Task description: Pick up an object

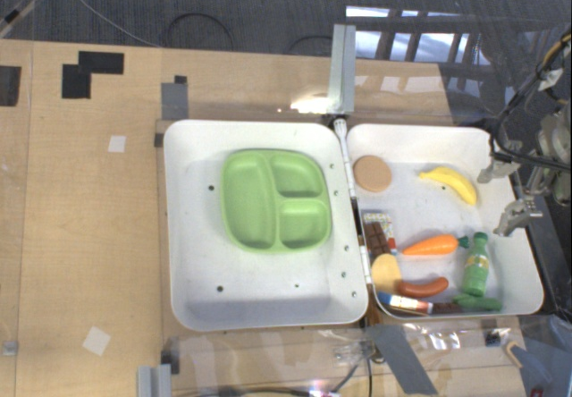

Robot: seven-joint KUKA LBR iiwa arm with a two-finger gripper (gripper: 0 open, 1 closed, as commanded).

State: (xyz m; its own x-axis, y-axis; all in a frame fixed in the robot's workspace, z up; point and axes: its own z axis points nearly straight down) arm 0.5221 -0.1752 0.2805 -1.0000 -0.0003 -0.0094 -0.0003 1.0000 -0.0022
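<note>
1. I see the desk (80, 234) carrying two white bins.
2. The left bin (192, 297) holds a green divided plate (274, 200) at its centre.
3. The right bin (420, 145) holds a banana (450, 182) at 1 o'clock, a carrot (429, 246) at centre, a green bottle (476, 265) at 4 o'clock, a tan disc (373, 173) at 10 o'clock.
4. The hand (509, 198) sits at the bin's 3 o'clock edge, gripping nothing; how wide it stands I cannot tell.

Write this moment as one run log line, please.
phase: approach | gripper: over right bin's right rim, holding nothing seen | nearest: banana, green bottle | left bin: green tray
</note>
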